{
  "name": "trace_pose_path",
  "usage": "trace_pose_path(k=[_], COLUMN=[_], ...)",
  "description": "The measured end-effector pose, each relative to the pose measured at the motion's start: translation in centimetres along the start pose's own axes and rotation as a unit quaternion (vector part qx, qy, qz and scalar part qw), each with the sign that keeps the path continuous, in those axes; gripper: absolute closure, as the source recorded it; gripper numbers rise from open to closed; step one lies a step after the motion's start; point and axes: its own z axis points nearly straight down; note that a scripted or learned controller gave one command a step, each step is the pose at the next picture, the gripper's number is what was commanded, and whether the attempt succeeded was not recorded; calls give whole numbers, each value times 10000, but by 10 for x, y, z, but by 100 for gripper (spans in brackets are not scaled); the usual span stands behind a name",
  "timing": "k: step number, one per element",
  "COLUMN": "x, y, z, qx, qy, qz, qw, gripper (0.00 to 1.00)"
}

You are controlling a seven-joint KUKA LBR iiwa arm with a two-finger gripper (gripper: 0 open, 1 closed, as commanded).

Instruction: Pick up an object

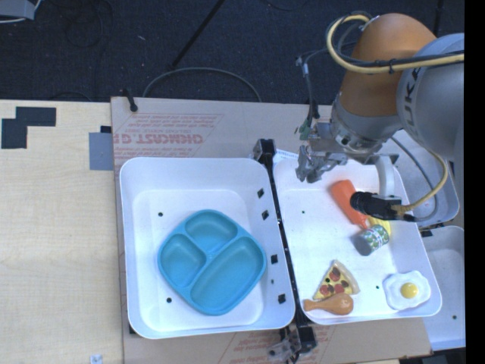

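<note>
The carrot (348, 200), a long orange toy, is lying near the top of the right bin (303, 237), with one end under a black piece on a cable. It looks like the closest thing to grab. The gripper (312, 167) is hanging just beside it, over the bin's top edge, and nothing is sitting between its fingers. I cannot tell if they are open or closed.

To do this well, the arm should be sliding over the carrot's bare middle and squeezing across its thin side.

A little can (373, 239), a pizza slice (337, 280), a drumstick (330, 305) and a fried egg (408, 290) are lying lower down. A blue plate (211, 261) is sitting in the left bin (140, 203).
</note>
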Motion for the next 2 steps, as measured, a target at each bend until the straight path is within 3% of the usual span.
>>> trace_pose_path(k=[2], x=[89], y=[6], z=[30], qx=[12], qy=[-5], qz=[0], qw=[10000], gripper=[100])
